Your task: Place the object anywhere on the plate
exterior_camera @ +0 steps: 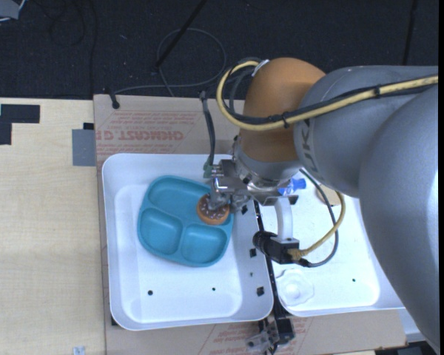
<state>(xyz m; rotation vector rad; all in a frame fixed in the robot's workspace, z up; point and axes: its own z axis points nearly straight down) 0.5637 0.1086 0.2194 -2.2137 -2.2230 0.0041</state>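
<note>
The grey arm (370, 146) reaches in from the right, its orange band (281, 102) above the wrist, and the gripper (216, 197) hangs over the right edge of the blue divided plate (174, 224) in the left white bin (170, 302). A small round brown object (212, 212) sits just under the gripper at the plate's right rim; the fingers look closed around its top, though the view there is cramped. The right bin (333, 287) lies beside it on the desk (37, 235).
</note>
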